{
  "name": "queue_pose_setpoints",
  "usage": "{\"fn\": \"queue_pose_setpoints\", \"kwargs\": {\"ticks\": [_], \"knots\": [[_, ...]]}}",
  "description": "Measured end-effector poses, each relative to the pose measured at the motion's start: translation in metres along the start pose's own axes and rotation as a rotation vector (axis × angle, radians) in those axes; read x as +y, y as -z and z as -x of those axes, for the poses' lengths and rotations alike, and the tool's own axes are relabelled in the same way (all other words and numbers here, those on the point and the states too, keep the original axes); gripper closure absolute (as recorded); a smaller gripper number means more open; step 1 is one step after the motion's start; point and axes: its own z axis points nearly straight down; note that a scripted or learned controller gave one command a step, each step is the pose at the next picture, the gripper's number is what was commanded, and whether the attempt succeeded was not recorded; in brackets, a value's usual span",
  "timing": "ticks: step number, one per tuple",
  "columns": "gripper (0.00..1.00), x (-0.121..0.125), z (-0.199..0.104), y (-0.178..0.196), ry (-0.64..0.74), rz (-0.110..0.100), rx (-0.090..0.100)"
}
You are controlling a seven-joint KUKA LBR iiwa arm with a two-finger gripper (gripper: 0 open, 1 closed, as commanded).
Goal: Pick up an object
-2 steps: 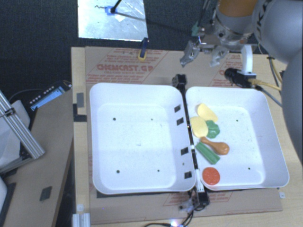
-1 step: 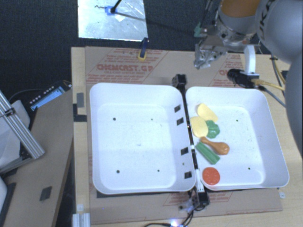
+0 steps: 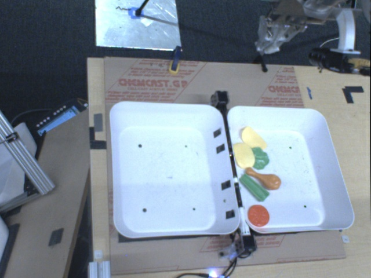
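The right white bin (image 3: 324, 172) holds several toy food pieces bunched near its left wall. Two pale yellow pieces (image 3: 253, 136) (image 3: 243, 154) lie at the top of the bunch, with a round green piece (image 3: 261, 158) beside them. Below lie a brown spoon-shaped piece (image 3: 268, 180) and a green stick (image 3: 254, 187). An orange-red disc (image 3: 258, 215) sits alone by the front wall. My gripper (image 3: 269, 38) hangs high beyond the far edge of the bench, well away from both bins, with nothing seen in it.
The left white bin (image 3: 168, 172) adjoins the right one, with black clips (image 3: 225, 167) along the shared wall. A yellow and blue clamp (image 3: 174, 62) sits on the cardboard behind the bins. A metal frame (image 3: 23, 161) stands at the far left.
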Motion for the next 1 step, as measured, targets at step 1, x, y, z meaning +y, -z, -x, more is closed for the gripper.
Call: {"fn": "queue_pose_setpoints", "kwargs": {"ticks": [1], "knots": [[1.0,0.03,-0.0388,0.0227,0.0,-0.012,-0.001]]}}
